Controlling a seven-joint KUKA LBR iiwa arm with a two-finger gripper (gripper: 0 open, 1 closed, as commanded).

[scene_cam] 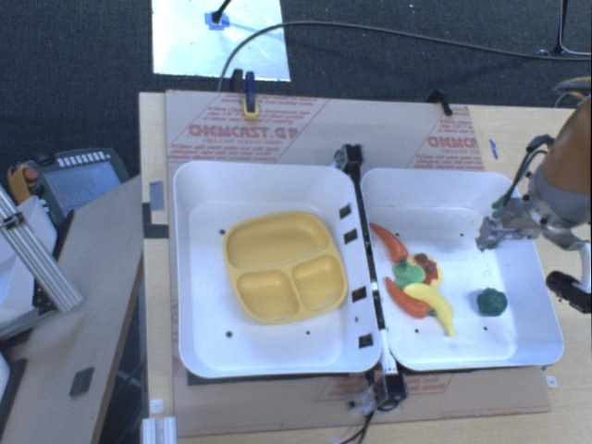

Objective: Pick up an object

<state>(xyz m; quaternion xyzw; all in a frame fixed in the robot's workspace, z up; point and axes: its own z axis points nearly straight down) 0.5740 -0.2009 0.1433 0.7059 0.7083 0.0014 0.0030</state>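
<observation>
Toys lie in the right bin (518,192), and the gripper (490,234) hangs over that bin's far right side with nothing in it. From this high view I cannot tell if the hand is released or clenched.

Using the green ball (492,302) as the landmark: the gripper is just above and behind it, near but not touching. To the ball's left, a little apart, lies the yellow banana (437,305). Touching the banana on its left is 1 red pepper (407,299). Behind those sits a small green and red toy (414,269), and further back left is a second red pepper (388,241). Well to the ball's left, in the other bin (199,192), sits the yellow tray (282,266) with 3 parts.

My guess is that the reach step is in hand, and no toy is picked yet. The ball looks like the closest toy and sits alone, so it seems the easy pick. Next, the arm (564,169) needs to move toward the ball, go down around it, squeeze, then lift. The ball could roll away if bumped.
</observation>
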